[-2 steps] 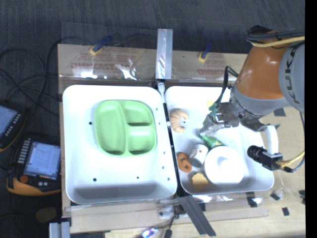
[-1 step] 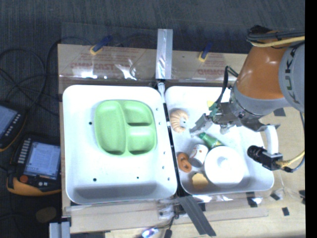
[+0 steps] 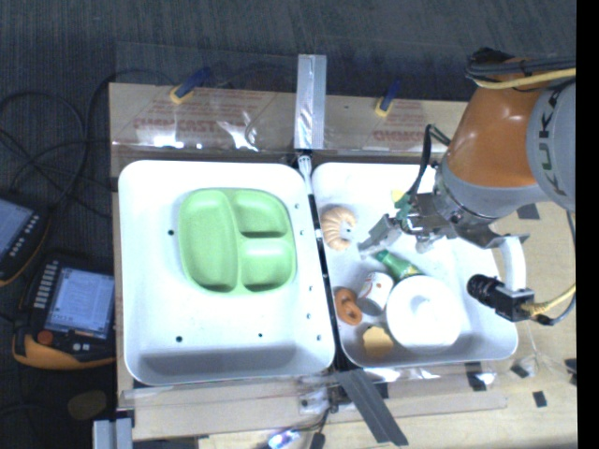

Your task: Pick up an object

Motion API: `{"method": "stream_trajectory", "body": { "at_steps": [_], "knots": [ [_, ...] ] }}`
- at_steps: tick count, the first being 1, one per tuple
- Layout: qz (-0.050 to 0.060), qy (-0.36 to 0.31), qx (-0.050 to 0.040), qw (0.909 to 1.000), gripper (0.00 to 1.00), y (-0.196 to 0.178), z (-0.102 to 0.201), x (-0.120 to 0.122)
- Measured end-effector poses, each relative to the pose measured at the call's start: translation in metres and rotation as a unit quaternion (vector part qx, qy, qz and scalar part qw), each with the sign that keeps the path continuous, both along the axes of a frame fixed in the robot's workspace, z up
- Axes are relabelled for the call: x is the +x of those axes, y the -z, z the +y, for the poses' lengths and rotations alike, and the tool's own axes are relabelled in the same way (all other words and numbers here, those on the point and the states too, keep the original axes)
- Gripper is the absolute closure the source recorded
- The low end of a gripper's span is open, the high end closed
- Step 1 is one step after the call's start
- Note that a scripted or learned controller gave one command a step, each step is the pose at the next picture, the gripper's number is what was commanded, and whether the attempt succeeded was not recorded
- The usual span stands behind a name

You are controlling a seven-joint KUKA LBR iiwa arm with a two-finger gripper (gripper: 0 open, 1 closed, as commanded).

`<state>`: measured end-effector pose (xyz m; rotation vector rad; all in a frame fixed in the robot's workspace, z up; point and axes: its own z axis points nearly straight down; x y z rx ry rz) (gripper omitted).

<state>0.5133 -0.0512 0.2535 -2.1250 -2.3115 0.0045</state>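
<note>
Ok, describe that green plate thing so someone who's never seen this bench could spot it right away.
Start at the two shallow white bins side by side and take the left white bin. Lying in its middle is the pale green plastic divided tray, moulded into three compartments. It is the largest item on the bench, far from the small clutter in the right white bin.

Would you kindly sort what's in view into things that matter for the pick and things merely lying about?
For the pick:
pincer
green bottle
white bowl
brown donut
shell-shaped pastry

Lying about:
green divided tray
handheld screen
</note>
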Motion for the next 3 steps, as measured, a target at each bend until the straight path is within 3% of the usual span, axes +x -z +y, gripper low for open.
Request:
{"method": "stream_trajectory", "body": {
  "at_steps": [1,2,3],
  "knots": [
    [0.001,0.0,-0.0003,1.0,1.0,-0.008,-0.001,0.0],
    [0.001,0.0,-0.0004,1.0,0.0,-0.008,-0.001,0.0],
    [0.0,-0.092,-0.0002,0.9957,0.0,0.071,-0.029,0.058]
  ]
}}
